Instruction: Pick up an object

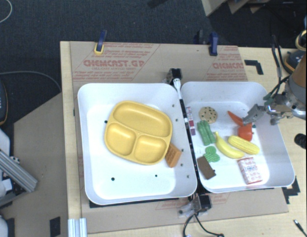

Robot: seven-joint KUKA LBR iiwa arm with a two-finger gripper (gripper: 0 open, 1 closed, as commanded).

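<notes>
Reaching in from three o'clock, the grey two-finger gripper (256, 113) hangs over the right shallow white plastic bin (279, 149), its tip just above a small red pepper-shaped toy (243, 128). Whether its fingers are spread or pressed together cannot be told, and nothing visibly sits between them.

Around the red toy lie a yellow plastic corn cob (243, 145) at five o'clock, a yellow plastic banana (226, 147) at seven, a green ridged vegetable toy (206, 132) at nine, and a round speckled cookie (208, 114) at ten. Lower down sit a small green leafy toy (211, 154), a brown flat block (206, 168) and a red-and-white packet (250, 170).

The left shallow white plastic bin (94, 177) bears a yellow three-compartment plate (138, 132) with a tan wafer-like piece (173, 156) touching its four o'clock edge.

Both bins rest on a brown printed cardboard sheet (123, 58) over a pale wooden bench (74, 181), with dark carpet (94, 9) beyond at twelve o'clock.
</notes>
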